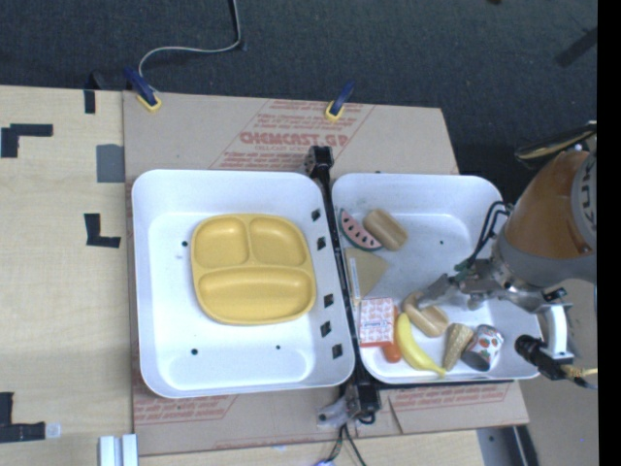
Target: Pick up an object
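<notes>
My gripper (434, 293) reaches into the right bin (427, 190) from the right and hangs low over its front half. Just beneath its tip lies a tan bread roll (425, 316), and I cannot tell whether they touch. In front of the roll are a banana (415, 346), an ice cream cone (456, 346) and a grey and red toy (482, 349). A red and white packet (376, 320) lies to the left of the banana. Farther back in the bin sit a watermelon slice (354, 231) and a hot dog bun (385, 229).
The left bin (155, 260) holds a yellow divided plate (254, 268). A black divider (330, 260) runs between the two bins. The grey arm with its orange band (548, 216) covers the right bin's right edge. Both bins rest on cardboard (281, 134).
</notes>
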Controlling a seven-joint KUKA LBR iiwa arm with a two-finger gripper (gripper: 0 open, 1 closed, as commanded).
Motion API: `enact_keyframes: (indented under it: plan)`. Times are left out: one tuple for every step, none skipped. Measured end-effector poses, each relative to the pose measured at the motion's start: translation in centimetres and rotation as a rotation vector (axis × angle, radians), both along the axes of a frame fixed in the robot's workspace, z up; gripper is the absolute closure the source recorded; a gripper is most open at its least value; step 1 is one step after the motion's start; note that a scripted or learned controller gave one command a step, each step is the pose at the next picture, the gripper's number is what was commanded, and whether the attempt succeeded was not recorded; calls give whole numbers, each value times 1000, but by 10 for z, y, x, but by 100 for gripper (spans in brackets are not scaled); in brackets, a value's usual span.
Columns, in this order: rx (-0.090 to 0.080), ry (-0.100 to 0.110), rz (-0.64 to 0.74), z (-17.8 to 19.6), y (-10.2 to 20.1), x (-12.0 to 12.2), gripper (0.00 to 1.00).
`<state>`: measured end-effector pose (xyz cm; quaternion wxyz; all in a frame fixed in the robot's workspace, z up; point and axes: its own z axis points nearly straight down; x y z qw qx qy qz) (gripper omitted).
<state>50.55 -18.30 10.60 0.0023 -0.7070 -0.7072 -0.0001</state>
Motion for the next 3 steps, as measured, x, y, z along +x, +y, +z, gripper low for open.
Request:
enact_keyframes:
  plan:
    - [1, 1, 0, 9, 0, 0, 100]
    - [1, 1, 0, 9, 0, 0, 0]
    - [-5, -8, 1, -19, -7, 53, 0]
